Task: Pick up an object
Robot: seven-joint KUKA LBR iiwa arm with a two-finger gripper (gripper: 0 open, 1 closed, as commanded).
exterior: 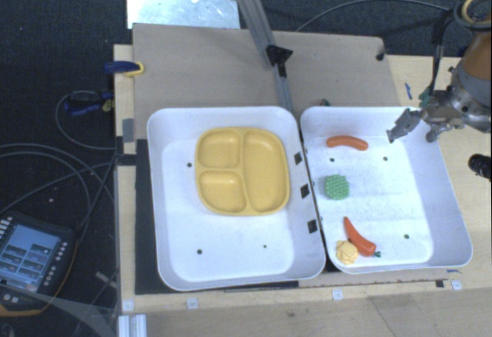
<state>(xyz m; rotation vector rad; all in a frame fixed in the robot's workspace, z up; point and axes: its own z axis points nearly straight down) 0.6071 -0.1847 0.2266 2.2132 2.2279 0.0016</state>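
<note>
While the gripper (415, 128) hangs spread and bare, four toys lie in the right bin (430, 197).
One orange sausage (347, 143), one green ball (336, 188), one carrot (359, 237), one yellow lump (347, 252).

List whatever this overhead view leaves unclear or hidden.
- Arm: cut off by the right edge; only the wrist end shows.
- Gripper: too small to judge its opening.
- Yellow item beside the carrot: too small to identify.
- Pendant: cut by the left edge, screen unreadable.

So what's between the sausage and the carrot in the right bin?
In the camera view, a green ball lies between the sausage and the carrot, touching neither.
</note>
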